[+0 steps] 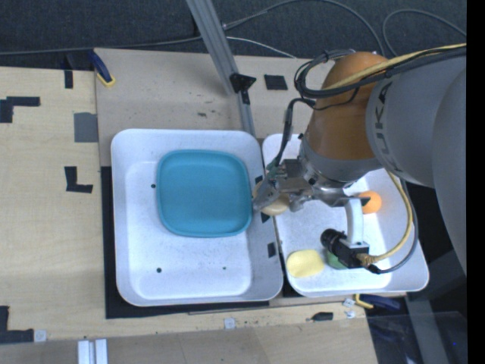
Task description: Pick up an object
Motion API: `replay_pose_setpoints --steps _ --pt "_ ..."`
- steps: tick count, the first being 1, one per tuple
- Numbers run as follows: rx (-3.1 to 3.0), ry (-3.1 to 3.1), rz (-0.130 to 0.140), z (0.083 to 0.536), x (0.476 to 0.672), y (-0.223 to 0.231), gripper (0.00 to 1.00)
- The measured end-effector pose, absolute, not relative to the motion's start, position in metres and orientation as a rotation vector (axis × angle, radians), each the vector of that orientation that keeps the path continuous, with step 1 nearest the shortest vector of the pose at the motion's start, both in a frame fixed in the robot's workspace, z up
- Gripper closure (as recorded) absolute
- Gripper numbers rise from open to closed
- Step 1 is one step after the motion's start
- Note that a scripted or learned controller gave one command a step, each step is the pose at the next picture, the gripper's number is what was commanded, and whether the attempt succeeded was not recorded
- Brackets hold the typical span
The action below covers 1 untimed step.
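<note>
My gripper [271, 196] hangs over the left edge of the right bin [405, 279], close to the wall shared with the left bin [132, 279]. A small tan object [279, 202] shows right at the gripper's tip, and its hold on it is unclear. Near the front of the right bin lies a pale yellow object [305, 263], with a bit of a green object [333, 262] just to its right. An orange object [370, 202] peeks out from under the arm at the bin's right side.
A teal square plate [203, 192] lies in the left bin, towards its back. The big grey and orange arm covers much of the right bin's back half. A slanted metal pole [227, 67] rises behind the bins.
</note>
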State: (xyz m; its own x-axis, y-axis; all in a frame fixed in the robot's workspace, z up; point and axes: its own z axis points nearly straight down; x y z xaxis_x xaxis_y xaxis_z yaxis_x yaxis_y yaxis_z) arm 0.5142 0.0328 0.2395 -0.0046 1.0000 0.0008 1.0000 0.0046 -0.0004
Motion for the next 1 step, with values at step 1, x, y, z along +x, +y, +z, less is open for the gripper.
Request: replay_pose_setpoints --steps 1 --pt "-2.214 -2.226 0.000 0.2374 0.5259 0.0920 1.00"
